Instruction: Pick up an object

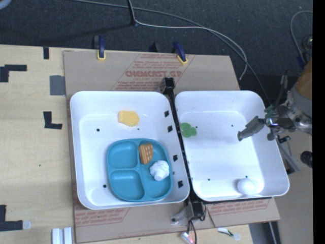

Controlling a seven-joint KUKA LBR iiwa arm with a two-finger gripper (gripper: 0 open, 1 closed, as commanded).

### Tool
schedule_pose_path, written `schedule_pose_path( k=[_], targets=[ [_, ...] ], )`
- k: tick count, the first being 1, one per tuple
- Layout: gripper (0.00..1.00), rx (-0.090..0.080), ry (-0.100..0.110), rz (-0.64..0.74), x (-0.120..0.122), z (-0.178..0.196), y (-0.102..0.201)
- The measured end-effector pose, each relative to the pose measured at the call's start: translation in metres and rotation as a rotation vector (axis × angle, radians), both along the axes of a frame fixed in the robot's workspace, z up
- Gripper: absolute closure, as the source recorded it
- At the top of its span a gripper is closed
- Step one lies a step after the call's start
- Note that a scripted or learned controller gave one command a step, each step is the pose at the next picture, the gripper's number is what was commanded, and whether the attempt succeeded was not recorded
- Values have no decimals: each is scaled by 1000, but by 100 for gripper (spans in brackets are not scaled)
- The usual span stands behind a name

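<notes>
My gripper (pixel 260 130) hovers over the right edge of the right bin (pixel 218 101). Its fingers stand open, one finger (pixel 249 130) reaching left over the bin floor, and nothing lies between them. A small green object (pixel 188 130) rests at the bin's left side, well left of the gripper. A white ball (pixel 248 186) sits in the near right corner, below the gripper. In the left bin (pixel 84 136), a yellow piece (pixel 129 118) lies on the floor. A blue divided plate (pixel 127 179) carries a tan waffle-like piece (pixel 146 152) and a white crumpled lump (pixel 160 170).
A black divider clip (pixel 168 85) joins the two bins at the back. Cardboard (pixel 147 70) lies under both bins, held by two clamps (pixel 179 54) at its far edge. Cables (pixel 203 32) run across the dark floor behind.
</notes>
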State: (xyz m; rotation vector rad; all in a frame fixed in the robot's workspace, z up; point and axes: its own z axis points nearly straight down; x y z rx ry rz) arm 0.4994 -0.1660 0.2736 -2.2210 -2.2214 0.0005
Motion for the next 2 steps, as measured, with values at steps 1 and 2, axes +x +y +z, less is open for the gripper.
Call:
schedule_pose_path(
  k=[1, 2],
  targets=[
    [0, 0, -2, 3, 69, 21, 16],
    [0, 2, -7, 9, 57, 100, 128]
  ],
)
